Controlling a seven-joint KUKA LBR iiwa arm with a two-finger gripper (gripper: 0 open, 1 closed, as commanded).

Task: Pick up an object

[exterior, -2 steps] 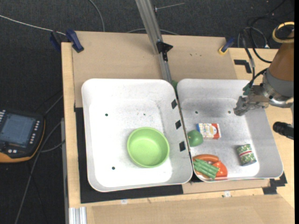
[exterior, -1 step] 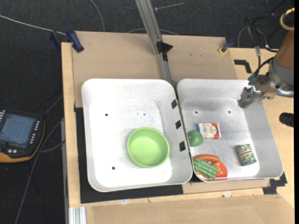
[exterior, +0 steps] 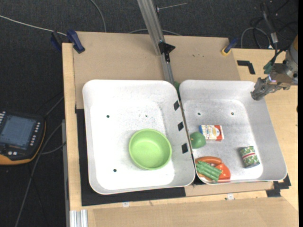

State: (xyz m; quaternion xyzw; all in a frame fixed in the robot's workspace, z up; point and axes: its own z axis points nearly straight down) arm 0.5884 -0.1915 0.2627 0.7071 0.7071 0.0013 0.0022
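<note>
— Firstly, the right white bin (exterior: 265, 126)?
— Nearest, a red-and-green packet of plastic vegetables (exterior: 213, 169) lies at the front edge; a small green printed can (exterior: 249, 156) sits to its right. Behind them, a round green ball (exterior: 197, 139) touches a small red-and-white carton (exterior: 211, 132).
— The left white bin (exterior: 102, 108)?
— It holds a light-green plastic bowl (exterior: 150, 149).
— The gripper (exterior: 259, 91)?
— Above the right bin's far right corner, carrying nothing visible; whether its jaws are parted cannot be told.
</note>
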